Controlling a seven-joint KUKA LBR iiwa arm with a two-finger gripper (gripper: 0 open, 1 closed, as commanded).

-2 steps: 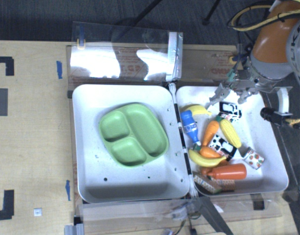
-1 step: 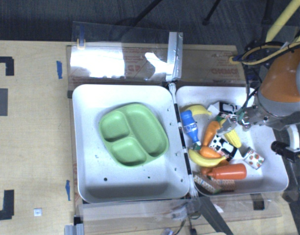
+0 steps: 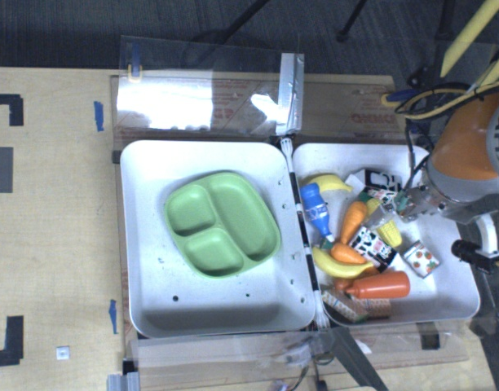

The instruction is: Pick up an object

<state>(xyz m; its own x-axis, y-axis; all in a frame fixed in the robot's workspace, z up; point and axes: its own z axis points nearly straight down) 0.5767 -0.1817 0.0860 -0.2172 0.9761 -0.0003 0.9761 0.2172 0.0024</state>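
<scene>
The right bin (image 3: 453,296) holds a heap of toys. A blue bottle (image 3: 315,208) lies by its left wall, with a yellow banana (image 3: 329,183) behind it. Two orange carrots (image 3: 353,217) (image 3: 348,254) lie in the middle, beside a black-and-white patterned piece (image 3: 370,243) and a yellow corn cob (image 3: 390,235). Another banana (image 3: 337,266) and a red-orange bottle (image 3: 378,284) lie at the front. A small white spotted box (image 3: 420,259) sits to the right. My gripper (image 3: 402,204) reaches in from the right, low over the heap's far right side, near the corn cob.
The left bin (image 3: 143,243) carries a green divided plate (image 3: 222,222). A clear plastic sheet (image 3: 200,96) stands behind the bins. The grey arm with its orange band (image 3: 471,149) covers the right bin's far right corner. A brush-like item (image 3: 347,306) lies at the front wall.
</scene>
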